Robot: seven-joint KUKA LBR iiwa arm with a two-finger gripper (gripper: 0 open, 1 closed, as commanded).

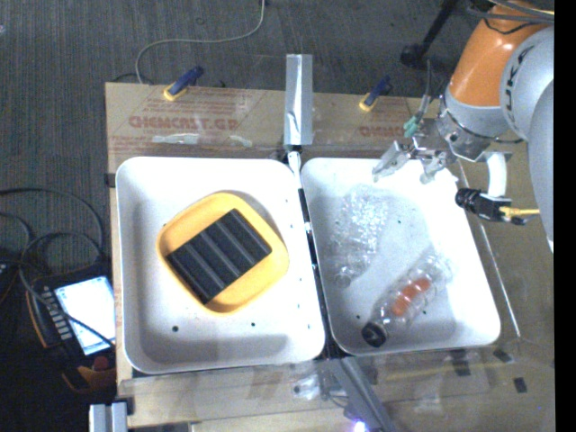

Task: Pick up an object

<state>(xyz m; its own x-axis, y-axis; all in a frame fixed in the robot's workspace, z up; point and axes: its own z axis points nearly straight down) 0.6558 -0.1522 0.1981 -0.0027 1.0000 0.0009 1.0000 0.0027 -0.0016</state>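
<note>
Above the right bin's [468, 241] far edge, fingers [389, 163] spread, empty.

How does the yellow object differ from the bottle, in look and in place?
The yellow object is opaque, broad and flat, with a black ribbed top; the bottle is clear and slim, with a black cap. The yellow object lies in the left bin, the bottle in the right bin. Both lie at a slant.

clear bottle [411, 297] | on its side | right bin [468, 241], black cap
</note>
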